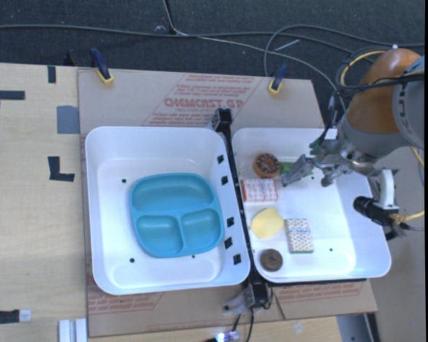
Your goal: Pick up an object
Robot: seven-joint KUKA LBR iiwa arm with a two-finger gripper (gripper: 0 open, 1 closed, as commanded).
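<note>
Your hand (308,174) hangs open and empty over the right bin (342,262), near the brown round piece (266,164). Five small things lie along that bin's left side; pick one target. Try the yellow lump (267,223), which stands apart. Centre over it before closing. The cardboard's red print is too blurred to read
</note>
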